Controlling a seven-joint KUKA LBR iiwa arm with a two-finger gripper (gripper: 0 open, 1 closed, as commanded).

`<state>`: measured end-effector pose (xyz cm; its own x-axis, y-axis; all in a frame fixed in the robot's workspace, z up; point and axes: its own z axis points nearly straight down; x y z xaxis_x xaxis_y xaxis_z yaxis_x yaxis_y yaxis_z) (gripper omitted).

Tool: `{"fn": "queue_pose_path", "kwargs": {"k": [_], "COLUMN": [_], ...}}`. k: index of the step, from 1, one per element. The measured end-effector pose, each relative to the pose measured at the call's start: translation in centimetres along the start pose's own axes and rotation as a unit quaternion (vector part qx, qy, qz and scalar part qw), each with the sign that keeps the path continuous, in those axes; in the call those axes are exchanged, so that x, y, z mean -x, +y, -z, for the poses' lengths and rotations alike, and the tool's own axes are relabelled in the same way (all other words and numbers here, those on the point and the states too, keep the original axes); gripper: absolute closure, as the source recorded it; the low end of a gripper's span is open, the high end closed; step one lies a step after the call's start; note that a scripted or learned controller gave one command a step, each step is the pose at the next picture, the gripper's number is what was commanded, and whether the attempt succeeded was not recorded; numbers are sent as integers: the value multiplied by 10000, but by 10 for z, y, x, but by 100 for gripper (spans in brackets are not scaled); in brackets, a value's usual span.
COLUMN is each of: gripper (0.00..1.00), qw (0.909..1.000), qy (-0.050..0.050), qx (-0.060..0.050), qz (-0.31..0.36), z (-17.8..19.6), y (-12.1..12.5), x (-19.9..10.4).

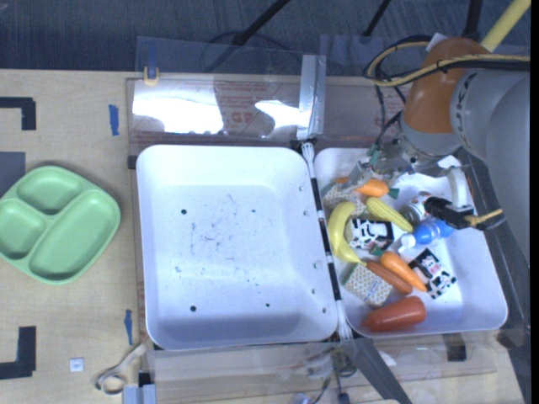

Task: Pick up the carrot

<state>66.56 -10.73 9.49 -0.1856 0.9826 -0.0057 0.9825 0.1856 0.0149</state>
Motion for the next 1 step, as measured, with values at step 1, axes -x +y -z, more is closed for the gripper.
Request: {"fn": "queue_pose_path", "kwargs": {"k": [1], "gripper": [100], "qw": [10000], "qy": [11], "qx": [-55], "qz": [18], "z": [8], "y": [-2], "x": [-1]}}
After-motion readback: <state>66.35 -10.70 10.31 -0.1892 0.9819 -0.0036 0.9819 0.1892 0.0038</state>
